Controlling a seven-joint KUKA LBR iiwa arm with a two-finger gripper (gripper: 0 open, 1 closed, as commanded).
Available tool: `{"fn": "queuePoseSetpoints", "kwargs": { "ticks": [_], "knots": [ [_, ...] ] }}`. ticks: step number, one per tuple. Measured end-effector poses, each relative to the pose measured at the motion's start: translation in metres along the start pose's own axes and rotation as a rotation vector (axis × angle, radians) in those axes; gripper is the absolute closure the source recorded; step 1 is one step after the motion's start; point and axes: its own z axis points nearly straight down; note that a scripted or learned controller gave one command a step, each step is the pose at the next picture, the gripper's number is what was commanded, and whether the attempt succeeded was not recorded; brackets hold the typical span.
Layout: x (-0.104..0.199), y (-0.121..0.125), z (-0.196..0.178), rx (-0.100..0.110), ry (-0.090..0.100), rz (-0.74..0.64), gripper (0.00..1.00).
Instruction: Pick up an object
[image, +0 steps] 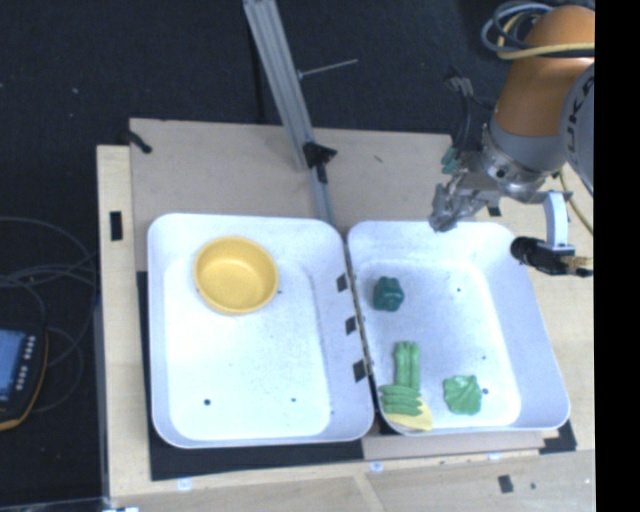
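Note:
The right bin holds three small toys. A dark green lump lies near its left wall. A green stalk-shaped toy with a yellow end rests at the front left. A light green leafy piece sits at the front. A yellow bowl stands in the left bin. My gripper hangs over the far rim of the right bin, well above and behind the toys. Nothing shows between its fingers.
A slanted metal pole rises behind the gap between the bins. A black-and-white fixture sticks out at the right bin's far right edge. Bare wooden bench lies behind the bins.

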Motion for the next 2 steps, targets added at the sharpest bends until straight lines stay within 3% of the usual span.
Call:
{"fn": "queuePoseSetpoints", "kwargs": {
  "ticks": [2],
  "knots": [
    [0.092, -0.019, 0.007, -0.002, 0.000, 0.000, 1.00]
  ]
}}
